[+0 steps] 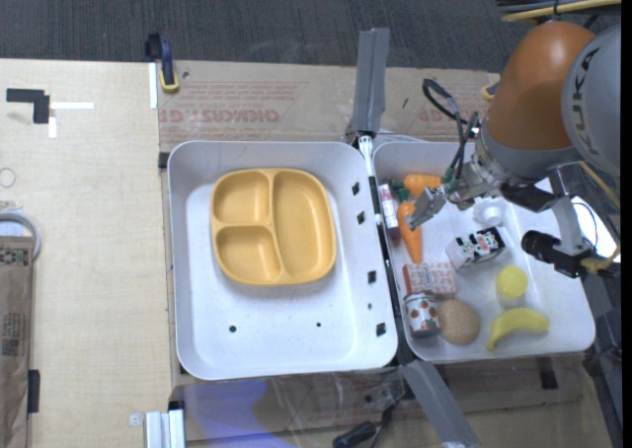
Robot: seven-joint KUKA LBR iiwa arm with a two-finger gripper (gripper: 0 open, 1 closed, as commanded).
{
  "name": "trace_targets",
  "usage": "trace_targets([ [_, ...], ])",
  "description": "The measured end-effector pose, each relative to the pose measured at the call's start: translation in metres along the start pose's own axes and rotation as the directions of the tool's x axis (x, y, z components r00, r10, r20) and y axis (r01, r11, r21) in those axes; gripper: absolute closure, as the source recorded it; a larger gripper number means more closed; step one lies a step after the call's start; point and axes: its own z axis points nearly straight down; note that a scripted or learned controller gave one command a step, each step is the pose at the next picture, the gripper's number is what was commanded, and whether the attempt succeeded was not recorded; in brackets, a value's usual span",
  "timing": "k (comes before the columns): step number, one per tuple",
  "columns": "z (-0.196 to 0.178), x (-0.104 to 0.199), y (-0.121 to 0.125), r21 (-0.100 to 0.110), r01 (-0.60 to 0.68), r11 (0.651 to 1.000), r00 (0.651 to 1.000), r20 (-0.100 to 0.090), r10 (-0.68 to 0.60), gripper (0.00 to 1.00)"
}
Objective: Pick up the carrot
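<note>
The carrot (412, 239) lies in the right bin (583, 337), close to that bin's left wall, its length running away from the tool (427, 207) toward the near edge of the table (89, 239). The tool hovers right over the carrot's upper end; whether it is released or clenched cannot be told from this slant, and nothing is seen held in it. Just behind the tool sits a rounder orange piece (423, 182). To the tool's right, under the arm's wrist, rests a small black-and-white box (476, 246), and farther that way a yellow lemon (512, 282) and a banana (516, 325). Below the tool, past the carrot's tip, are a patterned packet (431, 278), a small printed can (421, 314) and a brown round item (458, 321) touching the can. Well to the tool's left, the other bin (197, 337) holds a yellow divided plate (274, 226) with three compartments.
</note>
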Motion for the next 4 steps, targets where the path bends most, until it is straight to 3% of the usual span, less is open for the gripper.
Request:
trace_targets([
  [1,0.000,-0.023,-0.018,0.001,-0.068,0.998,0.998,-0.001,0.068,0.00],
  [2,0.000,-0.025,0.031,0.000,-0.091,0.996,0.996,0.001,0.091,0.00],
  [3,0.000,0.030,-0.016,0.001,-0.008,1.000,1.000,-0.001,0.008,0.00],
  [4,0.000,0.038,-0.036,0.001,-0.016,1.000,1.000,-0.001,0.016,0.00],
])
